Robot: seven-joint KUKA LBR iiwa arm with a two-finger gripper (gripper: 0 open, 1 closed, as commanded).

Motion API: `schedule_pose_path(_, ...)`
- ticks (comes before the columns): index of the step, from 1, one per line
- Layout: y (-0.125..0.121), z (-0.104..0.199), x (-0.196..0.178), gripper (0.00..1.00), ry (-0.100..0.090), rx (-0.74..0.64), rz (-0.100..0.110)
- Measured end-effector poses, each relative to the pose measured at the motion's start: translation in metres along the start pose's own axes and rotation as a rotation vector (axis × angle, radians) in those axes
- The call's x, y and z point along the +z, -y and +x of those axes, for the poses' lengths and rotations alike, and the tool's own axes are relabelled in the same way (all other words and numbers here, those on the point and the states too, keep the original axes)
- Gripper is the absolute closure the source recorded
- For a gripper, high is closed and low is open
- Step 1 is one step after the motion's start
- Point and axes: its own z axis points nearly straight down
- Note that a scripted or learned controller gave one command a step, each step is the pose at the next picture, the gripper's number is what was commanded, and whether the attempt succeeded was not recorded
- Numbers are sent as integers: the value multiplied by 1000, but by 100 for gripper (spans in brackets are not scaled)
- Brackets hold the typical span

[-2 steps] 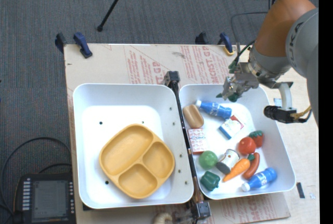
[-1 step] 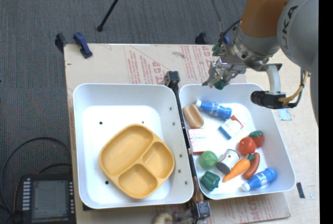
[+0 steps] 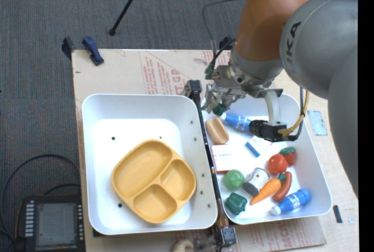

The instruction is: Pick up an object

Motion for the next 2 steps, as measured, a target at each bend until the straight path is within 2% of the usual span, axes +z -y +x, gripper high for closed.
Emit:
schedule_pose_path(1, -17, 51, 66, 100, 1, -1, 1)
schedule_pose_path(2, 80, 18, 20, 100, 0, 7, 0)
